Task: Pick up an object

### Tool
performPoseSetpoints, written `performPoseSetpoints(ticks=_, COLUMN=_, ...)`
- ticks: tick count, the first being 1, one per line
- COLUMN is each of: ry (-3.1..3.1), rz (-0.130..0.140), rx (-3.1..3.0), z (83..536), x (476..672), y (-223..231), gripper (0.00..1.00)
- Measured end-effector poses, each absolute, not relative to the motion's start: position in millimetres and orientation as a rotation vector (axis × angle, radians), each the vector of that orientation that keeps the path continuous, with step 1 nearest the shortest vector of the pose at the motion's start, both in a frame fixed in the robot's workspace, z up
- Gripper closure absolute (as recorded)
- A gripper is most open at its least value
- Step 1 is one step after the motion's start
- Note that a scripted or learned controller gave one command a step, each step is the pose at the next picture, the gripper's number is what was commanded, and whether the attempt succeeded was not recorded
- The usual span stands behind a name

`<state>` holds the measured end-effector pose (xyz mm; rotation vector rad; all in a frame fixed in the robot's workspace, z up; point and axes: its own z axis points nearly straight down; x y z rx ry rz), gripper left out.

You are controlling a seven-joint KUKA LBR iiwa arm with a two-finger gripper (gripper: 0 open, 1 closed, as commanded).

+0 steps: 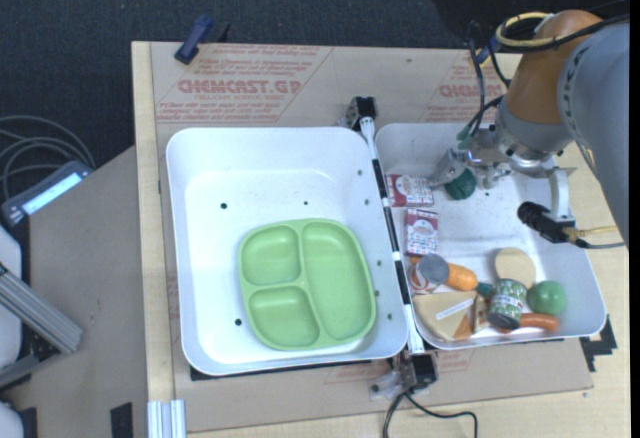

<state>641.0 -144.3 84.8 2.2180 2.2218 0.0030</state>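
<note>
My gripper [468,169] hangs low over the back of the right bin [585,271], below the grey wrist and its orange band. A small dark green round object [460,186] lies right under the gripper's tip, and I cannot make out whether it is touched. Two red-and-white packets [411,190] [422,231] lie along the bin's left wall. At the front of the bin sit a grey disc [432,269], an orange carrot [461,277], a tan bread slice [512,263], a small can [508,301], a green ball [547,297] and a yellow wedge [445,314].
The left bin [200,176] holds a light green divided plate [304,283]. A black clamp [362,110] sits at the back between the bins. A black cable and connector [545,222] hang off the arm over the right bin's right side.
</note>
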Motion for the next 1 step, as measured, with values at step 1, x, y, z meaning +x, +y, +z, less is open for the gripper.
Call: performPoseSetpoints(ticks=1, ry=2.220, rz=0.004, rx=2.215, z=95.6, x=641.6, y=-144.9, gripper=1.00)
